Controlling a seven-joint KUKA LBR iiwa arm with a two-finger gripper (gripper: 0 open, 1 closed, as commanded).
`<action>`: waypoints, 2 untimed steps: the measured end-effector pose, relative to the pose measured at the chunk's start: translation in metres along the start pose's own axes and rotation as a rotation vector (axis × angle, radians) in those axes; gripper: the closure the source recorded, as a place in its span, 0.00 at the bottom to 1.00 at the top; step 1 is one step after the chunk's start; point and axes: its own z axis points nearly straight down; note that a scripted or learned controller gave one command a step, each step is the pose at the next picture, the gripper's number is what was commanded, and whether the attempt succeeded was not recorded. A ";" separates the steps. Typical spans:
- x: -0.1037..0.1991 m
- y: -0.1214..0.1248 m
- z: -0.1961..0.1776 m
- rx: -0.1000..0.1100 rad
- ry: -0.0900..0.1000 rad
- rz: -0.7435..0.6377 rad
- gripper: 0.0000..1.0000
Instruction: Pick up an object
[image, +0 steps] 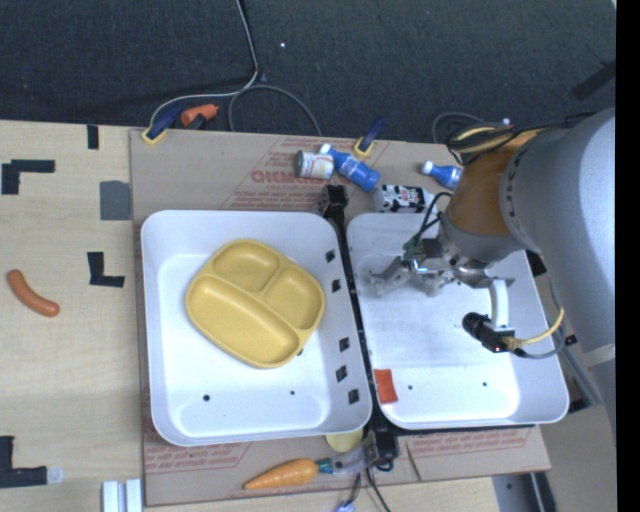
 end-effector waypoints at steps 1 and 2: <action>0.012 0.026 0.000 0.001 0.002 0.004 0.00; 0.020 0.061 0.001 0.002 0.004 0.003 0.00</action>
